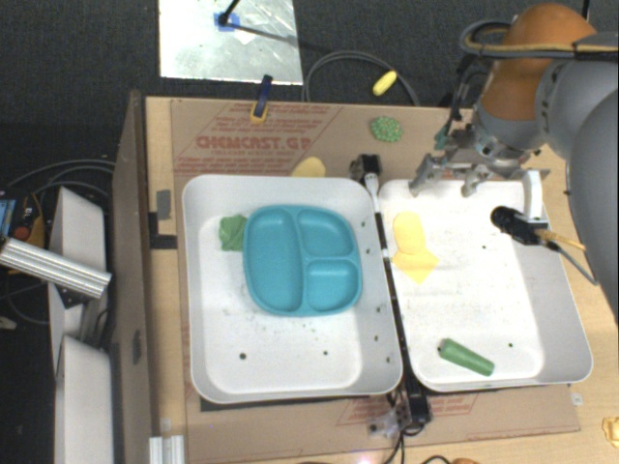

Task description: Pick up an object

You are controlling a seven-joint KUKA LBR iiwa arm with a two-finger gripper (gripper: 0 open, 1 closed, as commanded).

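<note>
While the gripper (447,175) hung over the right bin's (542,356) far edge, jaws spread wide and holding nothing, a yellow object (411,245) lay near its left wall; green piece (466,357) near front.

The arm (580,95) is smooth grey, rounded in its casing, with a glossy orange band (542,37) above the wrist. Dark cables (476,42) loop beside the band. The gripper (447,175) is bare grey metal with thin fingers.
</note>
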